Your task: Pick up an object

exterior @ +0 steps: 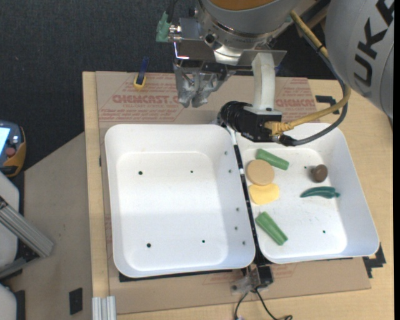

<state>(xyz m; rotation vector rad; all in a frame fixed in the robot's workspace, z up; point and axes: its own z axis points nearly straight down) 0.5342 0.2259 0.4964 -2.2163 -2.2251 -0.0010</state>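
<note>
Overhead, gripper [195, 94]: hangs above the brown board behind the left bin, clear of both bins; nothing between its fingers [187, 95]; whether they stand apart or together cannot be told from this slant. Arm [250, 19]: grey, enters from the top right, with a yellow cable [312, 115] looping down to a black fitting [247, 122] at the back edge where the bins meet.

Left bin [119, 187]: shallow, white, a few small dark holes in its floor.

Right bin [350, 206]: shallow, white, touching the left bin along a centre seam. Contents:
- green stick [272, 159], tilted, near the back;
- tan disc [260, 172], just in front of it, touching or nearly so;
- yellow piece [264, 194], flat, just in front of the disc;
- second green stick [271, 227], tilted, toward the front;
- dark green pepper [320, 193], curved, toward the right;
- brown lump [319, 172], small, behind the pepper.

Surface: brown board [144, 94] with red lettering, under both bins; a small yellow and blue clip [141, 76] at its back left corner.

Surroundings: dark floor [62, 50] behind and to the left; pale bench [56, 181] at left.
</note>
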